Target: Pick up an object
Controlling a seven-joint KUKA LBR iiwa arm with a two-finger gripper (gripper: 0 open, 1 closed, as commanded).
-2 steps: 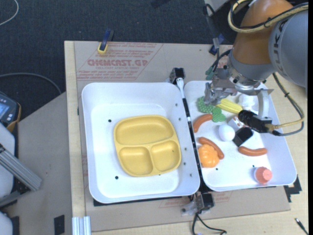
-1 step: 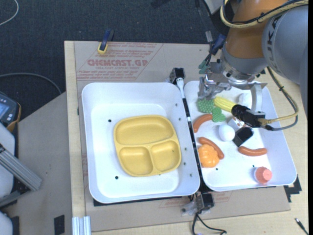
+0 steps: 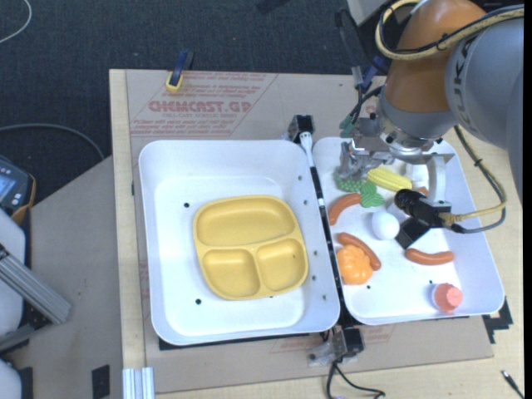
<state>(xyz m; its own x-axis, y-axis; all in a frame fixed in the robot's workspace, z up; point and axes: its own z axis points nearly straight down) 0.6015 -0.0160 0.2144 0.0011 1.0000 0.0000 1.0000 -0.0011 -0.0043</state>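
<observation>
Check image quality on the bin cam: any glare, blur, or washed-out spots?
Camera view: even, soft light with faint shadows; the white bins' walls run bright with little surface detail; a sheen sits on the arm's orange band; the yellow divided tray is sharp; the gripper looks slightly soft over the toy food.

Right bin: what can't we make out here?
- Claw: its tips merge with the clutter below; open or shut can't be told, nor whether it holds anything.
- Green item: partly hidden under the claw, shape unclear.
- Corn: upper end covered by the wrist.
- Right bin: far rim hidden behind the arm.
</observation>
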